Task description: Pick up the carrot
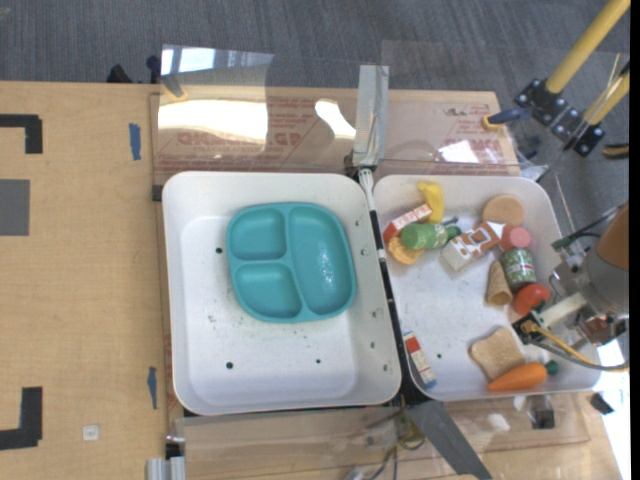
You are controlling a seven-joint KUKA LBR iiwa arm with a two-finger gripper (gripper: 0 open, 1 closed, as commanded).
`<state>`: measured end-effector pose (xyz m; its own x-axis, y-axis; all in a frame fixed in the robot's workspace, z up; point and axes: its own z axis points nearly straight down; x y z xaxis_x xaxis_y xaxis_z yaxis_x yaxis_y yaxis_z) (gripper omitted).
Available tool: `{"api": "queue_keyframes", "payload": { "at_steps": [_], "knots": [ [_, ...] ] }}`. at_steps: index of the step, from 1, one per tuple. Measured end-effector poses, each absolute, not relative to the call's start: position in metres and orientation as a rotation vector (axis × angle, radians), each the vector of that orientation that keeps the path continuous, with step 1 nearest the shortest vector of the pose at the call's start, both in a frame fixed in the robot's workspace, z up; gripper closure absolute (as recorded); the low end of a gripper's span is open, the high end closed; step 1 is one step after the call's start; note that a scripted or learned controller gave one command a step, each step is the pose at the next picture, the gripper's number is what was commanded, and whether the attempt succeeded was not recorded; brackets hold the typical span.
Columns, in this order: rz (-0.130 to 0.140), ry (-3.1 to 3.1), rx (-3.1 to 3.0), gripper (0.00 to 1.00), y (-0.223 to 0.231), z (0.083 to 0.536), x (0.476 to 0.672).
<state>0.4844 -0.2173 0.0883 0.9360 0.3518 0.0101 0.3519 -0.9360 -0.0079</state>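
we see the small orange plastic carrot (518, 376) lying against the right white bin (445, 313) front wall, so arm (605, 268) hovers nearby; jaws state: cannot tell.

A grey carpeted floor (300, 13) fills the top of the frame; a pale wooden bench top (75, 268) covers the left side, marked with black tape corners (25, 133) at upper left and lower left and short blue tape strips (134, 140); clear plastic panels (215, 118) stand at upper centre, catching bright glare from overhead light; a yellow pole (595, 33) slants across the upper right corner.
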Motion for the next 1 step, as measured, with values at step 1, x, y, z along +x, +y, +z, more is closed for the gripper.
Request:
{"api": "queue_keyframes", "payload": {
  "at_steps": [1],
  "knots": [
    [-0.008,-1.148,-2.914,1.00,-0.2115,0.0892,0.4817]
  ]
}}
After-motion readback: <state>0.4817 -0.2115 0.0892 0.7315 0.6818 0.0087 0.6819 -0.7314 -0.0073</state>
